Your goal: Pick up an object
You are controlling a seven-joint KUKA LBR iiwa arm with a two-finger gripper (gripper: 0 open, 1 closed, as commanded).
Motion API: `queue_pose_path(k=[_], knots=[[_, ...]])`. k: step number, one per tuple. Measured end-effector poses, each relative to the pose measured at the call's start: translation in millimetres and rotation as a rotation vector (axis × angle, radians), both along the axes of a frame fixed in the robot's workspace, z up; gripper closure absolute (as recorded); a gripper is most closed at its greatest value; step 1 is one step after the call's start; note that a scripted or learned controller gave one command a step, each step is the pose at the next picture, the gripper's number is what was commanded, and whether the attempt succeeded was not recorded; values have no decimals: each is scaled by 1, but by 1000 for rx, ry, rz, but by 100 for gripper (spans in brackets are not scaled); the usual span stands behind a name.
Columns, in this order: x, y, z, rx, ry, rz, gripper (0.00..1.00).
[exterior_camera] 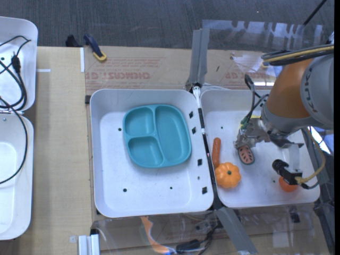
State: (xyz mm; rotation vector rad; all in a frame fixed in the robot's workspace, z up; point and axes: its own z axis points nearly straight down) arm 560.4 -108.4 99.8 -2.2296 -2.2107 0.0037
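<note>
The right bin holds a small reddish slice with dark seeds, an orange-red stick like a carrot and a small orange pumpkin. Another orange item lies near that bin's right wall, half hidden by a black cable part. My gripper hangs at the middle of the right bin, directly over the seeded slice and seemingly touching its top edge. The arm's orange band sits above and to the right of it.
The left bin carries a teal three-compartment plate. A grey divider bar stands behind the bins. Cables and a white tray lie at the far left. A blue and yellow tool rests on the bench.
</note>
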Motion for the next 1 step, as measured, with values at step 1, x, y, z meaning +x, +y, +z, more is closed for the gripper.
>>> queue_pose_path(k=[1], knots=[[47,41,92,-1,-2,10,100]])
